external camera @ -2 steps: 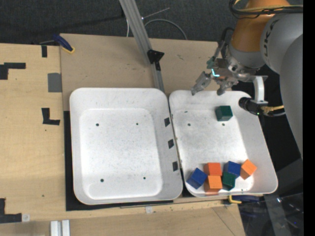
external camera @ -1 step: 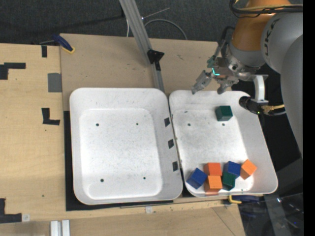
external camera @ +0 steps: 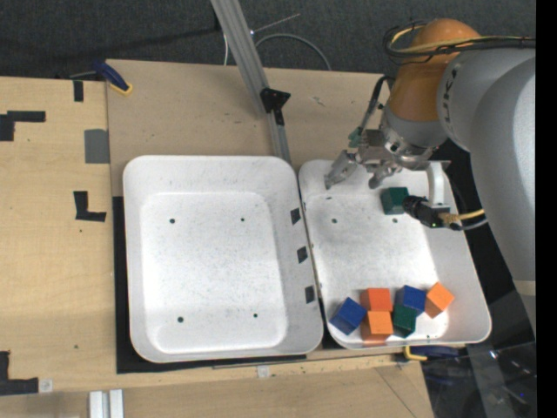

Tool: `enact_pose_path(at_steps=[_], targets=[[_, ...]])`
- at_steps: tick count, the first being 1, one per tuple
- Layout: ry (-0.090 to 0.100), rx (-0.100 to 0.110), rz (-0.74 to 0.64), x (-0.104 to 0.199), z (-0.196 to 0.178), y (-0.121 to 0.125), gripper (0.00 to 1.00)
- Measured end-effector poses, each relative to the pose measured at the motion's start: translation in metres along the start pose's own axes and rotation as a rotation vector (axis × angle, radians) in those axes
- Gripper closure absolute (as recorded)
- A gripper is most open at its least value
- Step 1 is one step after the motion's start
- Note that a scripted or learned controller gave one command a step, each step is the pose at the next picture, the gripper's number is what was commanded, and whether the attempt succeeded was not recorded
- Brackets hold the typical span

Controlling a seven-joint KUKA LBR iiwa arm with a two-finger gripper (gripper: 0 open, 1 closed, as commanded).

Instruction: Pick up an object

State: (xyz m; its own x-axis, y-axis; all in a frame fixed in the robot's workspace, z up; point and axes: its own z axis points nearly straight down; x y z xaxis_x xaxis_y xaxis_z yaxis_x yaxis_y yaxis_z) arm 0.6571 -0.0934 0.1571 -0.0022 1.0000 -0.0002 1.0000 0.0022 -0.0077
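My gripper [external camera: 358, 177] hangs over the far edge of the right bin [external camera: 374, 251], open, with nothing between its fingers [external camera: 335, 173]. A dark green block [external camera: 393, 201] lies in the bin just to the right of and nearer than the gripper, close to one fingertip but outside the gap. At the bin's near end several blocks sit bunched together: a blue one [external camera: 348, 314], two orange ones [external camera: 378, 300] [external camera: 379, 324], another blue [external camera: 412, 299], a green one [external camera: 404, 320] and an orange one [external camera: 439, 298].
The left bin [external camera: 209, 259] stands beside the right one. A slanted metal pole [external camera: 248, 50] runs down to the bins' far edge. A black cable fitting [external camera: 425, 212] lies by the green block. The arm's grey body [external camera: 496, 146] covers the right side.
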Motion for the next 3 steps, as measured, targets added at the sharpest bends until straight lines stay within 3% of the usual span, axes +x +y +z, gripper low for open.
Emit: enact_pose_path(at_steps=[1,2,3], targets=[[0.0,0.001,0.002,-0.007,0.062,-0.004,0.0],[-0.001,-0.005,0.001,-0.006,0.066,-0.004,0.0],[0.0,-0.005,0.0,-0.005,0.055,-0.004,1.0]])
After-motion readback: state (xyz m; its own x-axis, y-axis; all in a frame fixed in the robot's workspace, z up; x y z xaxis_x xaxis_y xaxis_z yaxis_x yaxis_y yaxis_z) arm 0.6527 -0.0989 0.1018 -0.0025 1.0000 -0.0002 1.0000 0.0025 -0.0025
